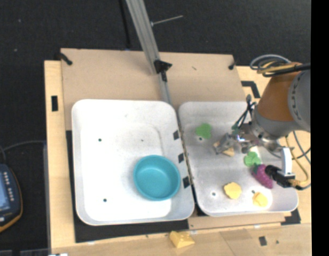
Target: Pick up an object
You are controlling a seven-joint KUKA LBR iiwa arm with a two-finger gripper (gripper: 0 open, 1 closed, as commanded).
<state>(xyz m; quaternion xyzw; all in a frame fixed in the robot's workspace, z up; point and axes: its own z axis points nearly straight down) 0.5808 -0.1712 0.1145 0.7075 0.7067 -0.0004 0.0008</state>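
**Gripper low in the right bin, over a small tan piece**

A small tan, wedge-like piece (227,152) lies on the floor of the right-hand shallow white bin (207,116), near its middle. The two-finger gripper (229,144) sits directly over it, so the piece lies just below the fingertips, toward the bin's near side. Whether it is touching them or merely beside them is too small to tell, and I cannot tell how the jaws stand. The piece's long axis seems to run roughly left to right, though that is a guess.

Around it are a light green lump (203,131) to the left, a brighter green lump (252,159) and a purple ridged object (263,176) to the right, and two yellow chunks (232,190) near the front wall. The left white bin (100,121) holds a round teal bowl (156,177).
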